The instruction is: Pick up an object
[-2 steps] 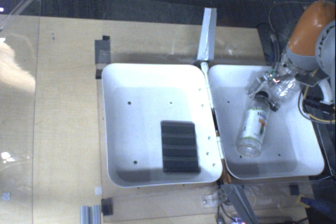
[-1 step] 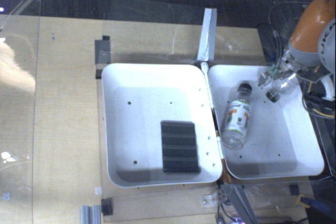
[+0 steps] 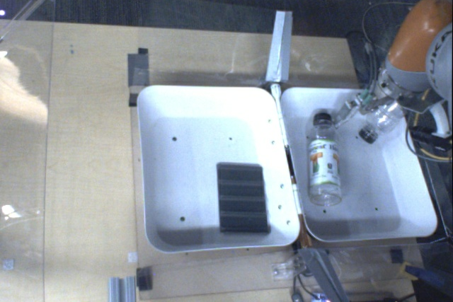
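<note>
Lying on its side in the right bin [image 3: 417,212], cap toward the far wall, the clear plastic bottle [image 3: 324,165] rests just left of the claw [image 3: 368,112], whose grip state cannot be told; the arm [image 3: 419,39] reaches in over the bin's far right corner.

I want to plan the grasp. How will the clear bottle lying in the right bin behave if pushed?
The bottle lies on its side and looks round, so it would probably roll sideways. It looks empty, clear plastic: likely light, smooth, perhaps slippery.
</note>
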Controlling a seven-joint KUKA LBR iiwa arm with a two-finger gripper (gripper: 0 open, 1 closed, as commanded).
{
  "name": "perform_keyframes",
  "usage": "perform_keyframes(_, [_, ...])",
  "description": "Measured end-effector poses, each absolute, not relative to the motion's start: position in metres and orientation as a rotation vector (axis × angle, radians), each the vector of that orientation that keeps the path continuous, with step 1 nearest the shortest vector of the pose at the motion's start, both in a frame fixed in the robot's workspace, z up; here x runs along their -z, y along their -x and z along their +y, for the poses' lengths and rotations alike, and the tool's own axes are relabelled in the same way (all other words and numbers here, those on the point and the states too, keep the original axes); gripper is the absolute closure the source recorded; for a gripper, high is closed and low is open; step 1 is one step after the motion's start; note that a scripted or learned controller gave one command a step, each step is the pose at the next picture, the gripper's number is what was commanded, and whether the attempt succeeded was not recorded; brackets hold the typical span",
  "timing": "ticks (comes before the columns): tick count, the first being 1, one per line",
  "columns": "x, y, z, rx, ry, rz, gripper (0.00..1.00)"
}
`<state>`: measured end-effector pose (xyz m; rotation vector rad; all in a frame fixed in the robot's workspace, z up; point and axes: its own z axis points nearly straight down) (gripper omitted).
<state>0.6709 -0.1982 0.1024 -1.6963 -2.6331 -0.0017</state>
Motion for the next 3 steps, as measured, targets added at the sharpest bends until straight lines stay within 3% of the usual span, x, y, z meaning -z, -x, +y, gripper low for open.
perform_keyframes(1, [-0.102, -0.671, -0.199, 0.001, 1.697, -2.633, 0.00])
perform_keyframes(2, [-0.088, -0.620, -0.202, 0.010, 1.972, -2.456, 0.00])
perform_keyframes(3, [-0.087, -0.667, -0.166, -0.010, 1.817, -2.561, 0.00])
